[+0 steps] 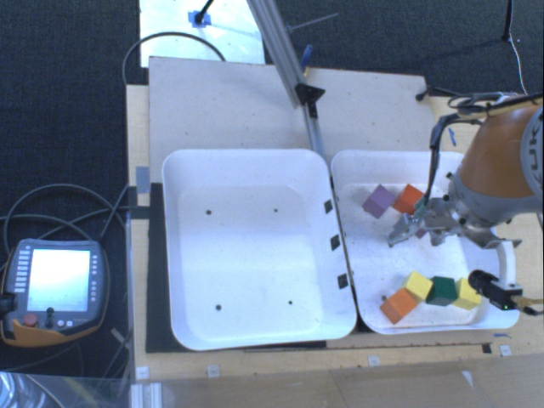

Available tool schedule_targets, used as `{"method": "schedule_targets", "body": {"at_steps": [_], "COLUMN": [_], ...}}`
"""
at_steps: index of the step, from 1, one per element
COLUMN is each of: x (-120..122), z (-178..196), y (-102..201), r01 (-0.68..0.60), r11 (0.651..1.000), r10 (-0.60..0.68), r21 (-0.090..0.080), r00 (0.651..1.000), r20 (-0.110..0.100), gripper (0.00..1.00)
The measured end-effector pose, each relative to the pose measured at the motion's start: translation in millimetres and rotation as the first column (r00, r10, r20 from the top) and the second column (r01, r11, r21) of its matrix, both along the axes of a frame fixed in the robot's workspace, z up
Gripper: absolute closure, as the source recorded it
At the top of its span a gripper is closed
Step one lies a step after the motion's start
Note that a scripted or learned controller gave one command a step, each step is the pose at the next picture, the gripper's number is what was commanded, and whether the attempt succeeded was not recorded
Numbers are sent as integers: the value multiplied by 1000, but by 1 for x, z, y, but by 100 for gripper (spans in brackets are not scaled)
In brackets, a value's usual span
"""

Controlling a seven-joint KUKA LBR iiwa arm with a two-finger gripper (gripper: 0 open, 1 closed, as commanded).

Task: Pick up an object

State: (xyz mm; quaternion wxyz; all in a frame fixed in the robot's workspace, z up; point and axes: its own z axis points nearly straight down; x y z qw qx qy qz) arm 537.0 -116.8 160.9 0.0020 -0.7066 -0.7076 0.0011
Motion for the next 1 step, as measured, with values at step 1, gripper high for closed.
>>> {"method": "schedule_targets", "body": {"at_steps": [1], "x": [-1], "z": [-43], "y": [-6], "r01": [0], "r11": [1000], "r10": [0], "r21": [-1], "r00": [1000], "r20": [2], "gripper": [0]}}
